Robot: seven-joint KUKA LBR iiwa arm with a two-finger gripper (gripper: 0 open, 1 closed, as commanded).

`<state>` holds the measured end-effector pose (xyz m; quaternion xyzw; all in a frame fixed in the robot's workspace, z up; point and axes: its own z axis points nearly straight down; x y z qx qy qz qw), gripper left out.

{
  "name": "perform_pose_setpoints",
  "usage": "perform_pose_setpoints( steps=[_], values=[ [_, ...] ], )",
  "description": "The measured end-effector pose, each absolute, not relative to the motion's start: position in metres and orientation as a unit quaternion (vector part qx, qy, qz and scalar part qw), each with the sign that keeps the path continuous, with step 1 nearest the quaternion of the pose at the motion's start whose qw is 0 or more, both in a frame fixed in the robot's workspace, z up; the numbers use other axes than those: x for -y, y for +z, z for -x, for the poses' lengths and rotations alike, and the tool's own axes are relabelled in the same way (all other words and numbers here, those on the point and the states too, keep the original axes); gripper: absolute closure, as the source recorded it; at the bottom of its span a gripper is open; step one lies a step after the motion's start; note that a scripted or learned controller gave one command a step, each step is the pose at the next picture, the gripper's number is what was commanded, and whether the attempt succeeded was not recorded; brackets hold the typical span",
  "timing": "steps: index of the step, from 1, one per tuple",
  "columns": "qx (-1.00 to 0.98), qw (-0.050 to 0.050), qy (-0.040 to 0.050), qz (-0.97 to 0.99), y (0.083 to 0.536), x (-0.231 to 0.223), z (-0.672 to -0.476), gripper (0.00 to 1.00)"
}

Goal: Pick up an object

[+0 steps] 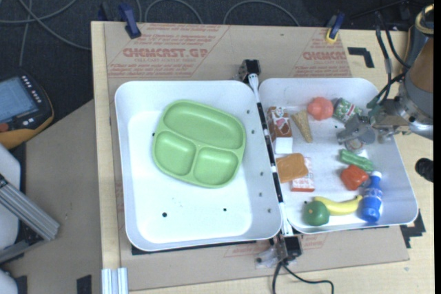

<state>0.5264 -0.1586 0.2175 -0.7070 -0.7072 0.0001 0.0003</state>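
The right bin [396, 169] holds several small objects. A red ball [320, 108] and a green can [346, 109] lie at the back, with a tan cone [301, 126] and a brown carton [279, 124] to their left. A green vegetable [355, 159], a red pepper [353, 177], a blue bottle [372, 200], a yellow banana [337, 204] and a green apple [316, 212] sit toward the front. My gripper [360, 131] hangs low over the bin's right half, just right of the can and above the green vegetable. Nothing shows held in it.
A green three-part plate [198, 143] lies in the left bin [138, 217]. An orange toast slice [291, 165] and a small packet [303, 182] rest by the divider between the bins. Cables run over the floor behind the bench.
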Motion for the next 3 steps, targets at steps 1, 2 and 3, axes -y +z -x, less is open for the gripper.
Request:
perform_pose_setpoints(
  steps=[1, 2, 3],
  values=[
    [0.707, 0.000, -0.0001, 0.707, 0.094, 0.209, -0.533, 0.00],
    [0.708, -0.001, -0.0005, 0.706, 0.085, 0.195, -0.667, 0.00],
    [0.708, -0.004, -0.0006, 0.706, 0.097, 0.196, -0.668, 1.00]
  ],
)
